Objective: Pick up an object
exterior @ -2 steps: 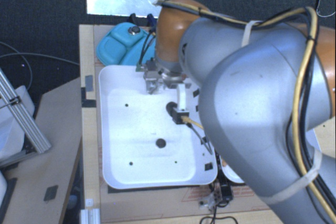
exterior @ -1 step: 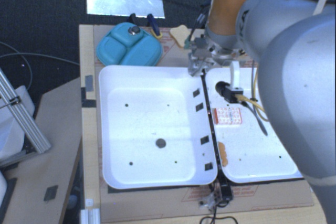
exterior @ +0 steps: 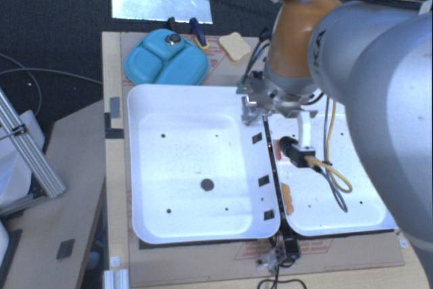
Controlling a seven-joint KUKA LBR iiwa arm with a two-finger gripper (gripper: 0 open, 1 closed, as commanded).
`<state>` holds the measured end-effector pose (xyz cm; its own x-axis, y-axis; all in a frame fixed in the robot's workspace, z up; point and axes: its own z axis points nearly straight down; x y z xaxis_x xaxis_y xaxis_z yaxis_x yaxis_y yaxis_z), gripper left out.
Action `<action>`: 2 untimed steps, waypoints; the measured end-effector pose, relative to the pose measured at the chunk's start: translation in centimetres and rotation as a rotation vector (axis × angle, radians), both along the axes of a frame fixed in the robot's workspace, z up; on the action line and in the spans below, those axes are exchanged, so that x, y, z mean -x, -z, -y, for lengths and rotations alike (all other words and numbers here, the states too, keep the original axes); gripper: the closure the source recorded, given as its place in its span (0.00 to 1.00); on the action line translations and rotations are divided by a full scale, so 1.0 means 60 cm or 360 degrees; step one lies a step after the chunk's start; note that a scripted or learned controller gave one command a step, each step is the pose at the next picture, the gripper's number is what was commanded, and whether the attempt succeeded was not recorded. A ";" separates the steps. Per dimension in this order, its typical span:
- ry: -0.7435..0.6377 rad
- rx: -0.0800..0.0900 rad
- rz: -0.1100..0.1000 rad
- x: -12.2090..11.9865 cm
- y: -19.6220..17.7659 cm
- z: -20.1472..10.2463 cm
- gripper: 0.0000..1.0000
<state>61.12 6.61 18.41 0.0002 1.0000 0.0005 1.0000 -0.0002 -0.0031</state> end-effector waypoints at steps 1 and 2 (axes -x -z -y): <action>-0.0008 -0.0001 -0.0002 0.108 0.001 -0.044 1.00; -0.0009 -0.0003 0.0019 0.067 -0.120 -0.082 1.00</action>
